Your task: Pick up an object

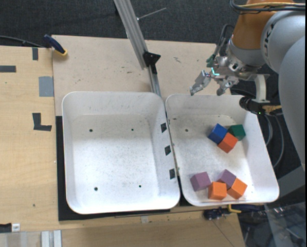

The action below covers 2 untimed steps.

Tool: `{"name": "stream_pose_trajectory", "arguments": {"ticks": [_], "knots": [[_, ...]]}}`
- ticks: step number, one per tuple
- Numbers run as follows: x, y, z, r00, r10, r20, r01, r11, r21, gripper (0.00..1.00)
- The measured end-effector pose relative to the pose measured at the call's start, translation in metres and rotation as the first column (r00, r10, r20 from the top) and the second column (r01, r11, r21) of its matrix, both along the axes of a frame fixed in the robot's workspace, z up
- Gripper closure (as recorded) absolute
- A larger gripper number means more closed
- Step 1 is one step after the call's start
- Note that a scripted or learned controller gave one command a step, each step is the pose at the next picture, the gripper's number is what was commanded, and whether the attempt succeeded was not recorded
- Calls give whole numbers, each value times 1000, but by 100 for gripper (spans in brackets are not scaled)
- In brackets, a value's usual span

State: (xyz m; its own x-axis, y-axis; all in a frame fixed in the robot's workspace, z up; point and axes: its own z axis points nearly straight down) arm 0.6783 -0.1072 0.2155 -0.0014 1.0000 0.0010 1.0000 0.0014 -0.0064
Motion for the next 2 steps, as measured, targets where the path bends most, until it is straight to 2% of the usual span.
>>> {"name": "stream_pose_trajectory", "arguments": {"ticks": [1, 2], "knots": [[1, 0, 3, 1000, 1, 5, -1, 1000, -2, 0], [-6, -7, -47, 1000, 0, 0, 0, 1000, -2, 0]]}}
